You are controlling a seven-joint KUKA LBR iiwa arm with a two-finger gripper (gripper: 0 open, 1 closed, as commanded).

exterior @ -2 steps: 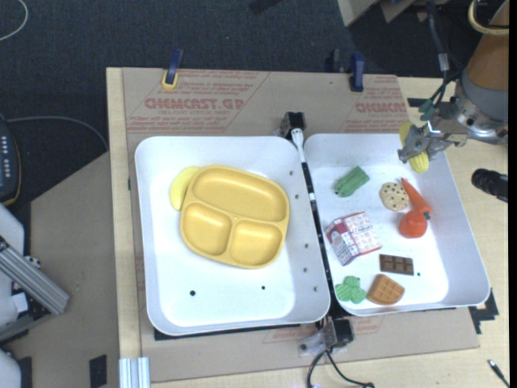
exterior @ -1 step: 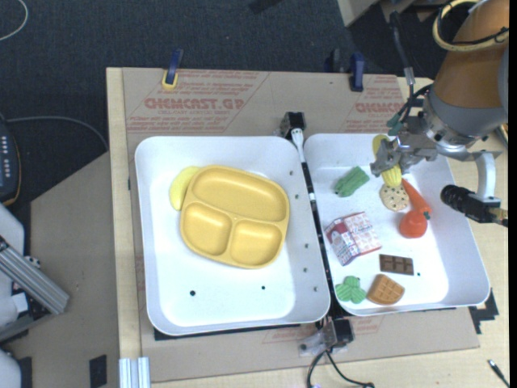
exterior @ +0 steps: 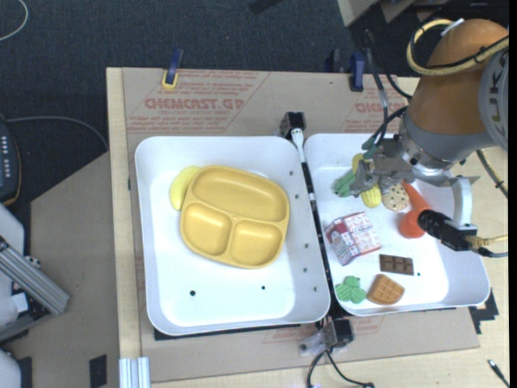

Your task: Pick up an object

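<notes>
The gripper (exterior: 373,176) is seen low in the right bin (exterior: 460,285), right over the yellow corn (exterior: 371,196) and green toy (exterior: 349,183). Its grip cannot be told.

"CHEMCAST GP" in red on bench board (exterior: 194,103)

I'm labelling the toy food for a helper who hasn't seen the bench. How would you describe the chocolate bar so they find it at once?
Look in the right-hand white bin, toward its near edge. The chocolate bar lies flat there, just above the waffle and right of the red-and-white packet. It is the only dark brown, flat rectangle scored into squares.
</notes>
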